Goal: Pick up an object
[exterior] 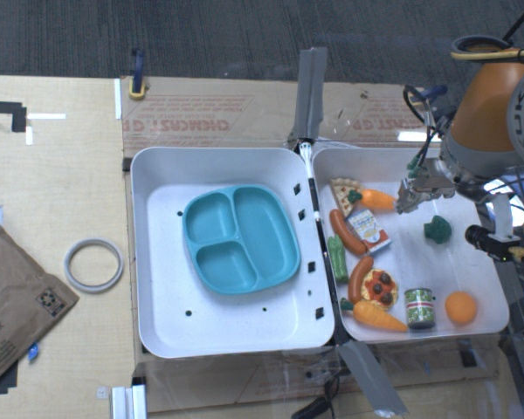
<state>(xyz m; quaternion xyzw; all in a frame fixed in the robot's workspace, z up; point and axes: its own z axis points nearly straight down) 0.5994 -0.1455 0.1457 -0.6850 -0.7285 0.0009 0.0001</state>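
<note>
While my claw (417, 190) hovers over the right bin (489, 273), just beside the carrot (375, 201) and near the green broccoli (437, 230), I judge this the approach, nothing grasped; whether it is released or clenched I cannot tell. Next I must descend on one piece, clear of the crowded pizza slice (343, 190), sausage (346, 232) and small carton (367, 230).

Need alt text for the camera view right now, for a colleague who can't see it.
The gripper hangs over the right bin, which holds toy food: carrots, sausages, pizza, a can, an orange and broccoli. The left bin holds a blue divided plate.
</note>
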